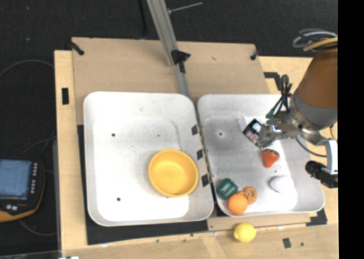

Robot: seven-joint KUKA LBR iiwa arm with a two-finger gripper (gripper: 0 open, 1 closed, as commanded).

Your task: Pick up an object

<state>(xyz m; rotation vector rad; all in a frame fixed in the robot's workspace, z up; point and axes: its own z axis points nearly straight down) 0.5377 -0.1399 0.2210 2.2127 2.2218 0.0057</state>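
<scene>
My gripper hangs over the right bin, near its middle right, reaching in from the arm with the orange band. Just below and right of it lies a red strawberry-like object, close to the fingers but not between them as far as I can see. Along the bin's front lie a white egg-shaped object, a small orange-brown object, an orange ball and a dark green block.
A yellow bowl sits in the left bin at its front right. A lemon lies on the bench outside the bins, in front of the right bin. A metal pole slants up behind the bins.
</scene>
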